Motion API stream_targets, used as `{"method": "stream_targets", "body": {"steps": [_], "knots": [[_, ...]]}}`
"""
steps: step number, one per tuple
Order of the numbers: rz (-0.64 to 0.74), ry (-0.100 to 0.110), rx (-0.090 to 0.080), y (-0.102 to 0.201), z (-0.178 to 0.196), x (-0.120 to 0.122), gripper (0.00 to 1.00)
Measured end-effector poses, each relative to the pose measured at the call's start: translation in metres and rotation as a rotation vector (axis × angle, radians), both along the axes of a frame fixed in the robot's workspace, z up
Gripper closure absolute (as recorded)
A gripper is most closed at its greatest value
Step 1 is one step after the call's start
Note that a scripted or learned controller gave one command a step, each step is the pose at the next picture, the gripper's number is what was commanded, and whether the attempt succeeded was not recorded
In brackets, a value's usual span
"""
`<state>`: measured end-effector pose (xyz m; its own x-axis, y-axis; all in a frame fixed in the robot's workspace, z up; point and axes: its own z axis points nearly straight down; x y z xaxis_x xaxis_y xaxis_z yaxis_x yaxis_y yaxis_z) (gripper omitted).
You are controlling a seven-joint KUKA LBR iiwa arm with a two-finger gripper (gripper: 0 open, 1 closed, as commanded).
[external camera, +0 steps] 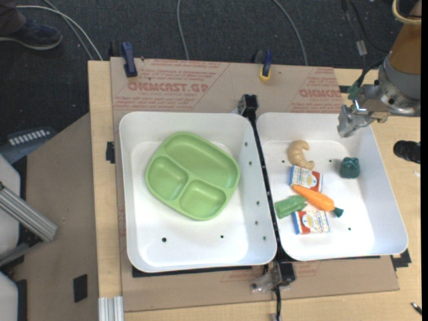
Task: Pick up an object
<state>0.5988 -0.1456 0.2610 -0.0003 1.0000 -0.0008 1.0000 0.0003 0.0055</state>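
The right bin (384, 206) holds a tan croissant (300, 153), a dark green block (349, 168), an orange carrot (314, 197), a light green piece (289, 206) and two small printed cartons (305, 177) (311, 222). My gripper (349, 120) hangs over the far right part of this bin, above and beyond the dark green block, with nothing seen between its fingers. The grey arm with its orange band enters from the upper right.
The left bin (134, 239) bears a light green divided plate (192, 175). Both bins rest on a cardboard sheet (200, 79) held by two clamps (128, 57) (267, 64). Cables run over the dark floor behind the bench.
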Motion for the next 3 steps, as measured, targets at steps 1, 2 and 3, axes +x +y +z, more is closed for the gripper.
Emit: {"method": "stream_targets", "body": {"steps": [1,2,3], "knots": [[0.005,0.006,0.002,0.061,-0.010,-0.009,1.00],[0.004,0.006,0.002,0.113,-0.027,-0.019,1.00],[0.005,0.006,0.002,0.166,-0.032,-0.039,1.00]]}}
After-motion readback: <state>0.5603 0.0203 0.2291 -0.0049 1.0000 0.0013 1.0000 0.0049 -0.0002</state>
